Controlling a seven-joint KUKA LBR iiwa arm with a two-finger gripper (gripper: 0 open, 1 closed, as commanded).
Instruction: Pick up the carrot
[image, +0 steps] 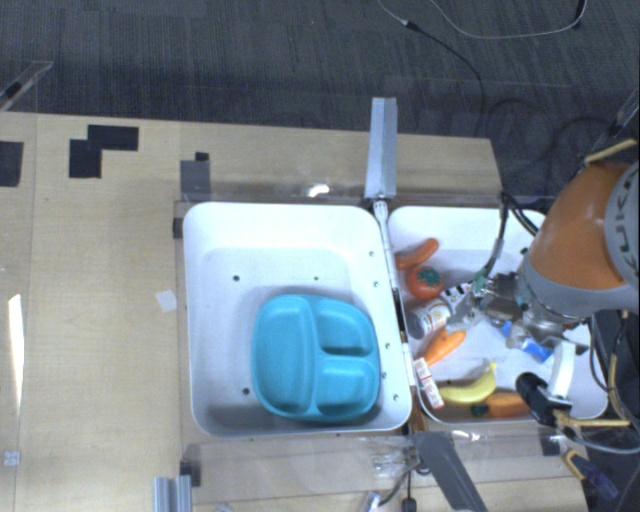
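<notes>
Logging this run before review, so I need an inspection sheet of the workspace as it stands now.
Surface: wooden bench bearing two white bins.
Job's things: carrot lying in the right bin, by its left wall.
Clutter: blue divided plate in the left bin; banana, tomato-like piece, small bottle in the right bin.
Grippers: gripper low over the right bin, just right of the carrot.
Cables: black cable across the floor behind.
Surroundings: dark carpet.

We see an orange carrot, a yellow banana, a light-blue plate, white bins and the arm's orange band.
</notes>
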